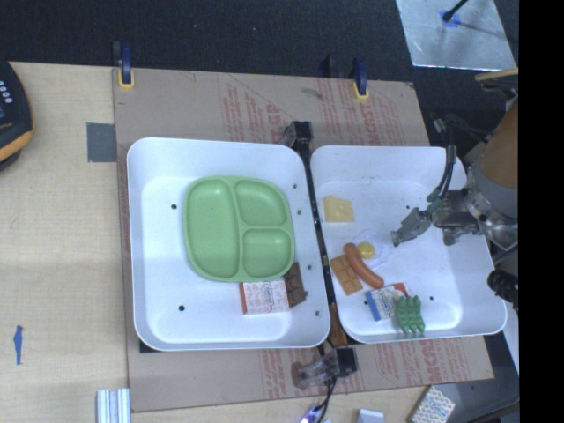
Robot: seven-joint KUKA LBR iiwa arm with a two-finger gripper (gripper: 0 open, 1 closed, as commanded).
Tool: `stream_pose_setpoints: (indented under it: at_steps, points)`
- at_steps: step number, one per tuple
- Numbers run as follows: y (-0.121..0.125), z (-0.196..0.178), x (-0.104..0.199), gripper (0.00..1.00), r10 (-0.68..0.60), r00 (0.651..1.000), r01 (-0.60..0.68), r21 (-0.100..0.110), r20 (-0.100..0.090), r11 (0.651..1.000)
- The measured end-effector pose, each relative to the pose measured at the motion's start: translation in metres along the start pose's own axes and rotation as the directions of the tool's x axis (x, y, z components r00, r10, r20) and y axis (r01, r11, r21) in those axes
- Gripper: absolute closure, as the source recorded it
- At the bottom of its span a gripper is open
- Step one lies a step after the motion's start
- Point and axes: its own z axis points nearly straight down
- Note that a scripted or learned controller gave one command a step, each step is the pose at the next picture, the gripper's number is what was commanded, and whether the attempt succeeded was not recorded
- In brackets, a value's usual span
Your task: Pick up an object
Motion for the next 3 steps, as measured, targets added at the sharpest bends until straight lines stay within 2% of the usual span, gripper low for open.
stream_pose_setpoints:
  at_steps: [1, 2, 3]
  points:
    - [0.006, 0.064, 0.036, 0.0, -0.004, 1.0, 0.004, 0.006, -0.002, 1.0]
    - [0.003, 0.13, 0.037, 0.0, 0.001, 1.0, -0.001, 0.0, 0.0, 1.0]
    - [0.001, 0.127, -0.035, 0.0, 0.006, 1.0, -0.006, -0.006, 0.003, 1.0]
